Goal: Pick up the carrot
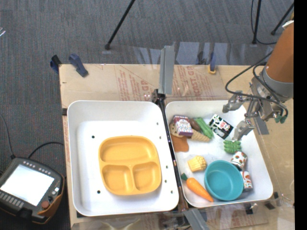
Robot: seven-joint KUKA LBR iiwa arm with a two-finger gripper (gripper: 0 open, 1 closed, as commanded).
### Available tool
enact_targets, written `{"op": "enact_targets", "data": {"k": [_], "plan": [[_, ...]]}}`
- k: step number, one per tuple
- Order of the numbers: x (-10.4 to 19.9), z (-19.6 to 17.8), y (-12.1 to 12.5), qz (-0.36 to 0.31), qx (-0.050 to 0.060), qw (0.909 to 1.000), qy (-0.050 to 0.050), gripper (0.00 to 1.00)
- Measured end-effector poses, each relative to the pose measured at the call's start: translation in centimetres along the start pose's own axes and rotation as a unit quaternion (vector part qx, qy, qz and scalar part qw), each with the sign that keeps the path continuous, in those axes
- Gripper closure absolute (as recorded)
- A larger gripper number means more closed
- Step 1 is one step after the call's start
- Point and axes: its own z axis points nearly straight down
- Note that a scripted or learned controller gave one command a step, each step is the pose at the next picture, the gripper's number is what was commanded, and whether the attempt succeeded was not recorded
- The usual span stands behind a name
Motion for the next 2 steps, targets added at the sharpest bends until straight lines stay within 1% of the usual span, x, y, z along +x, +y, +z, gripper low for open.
{"op": "enact_targets", "data": {"k": [1, 2], "plan": [[7.1, 8.9, 4.3, -0.03, -0.002, 0.9995, 0.006, 0.0], [10.8, 17.3, 6.2, -0.019, 0.0, 0.9998, -0.002, 0.0]]}}
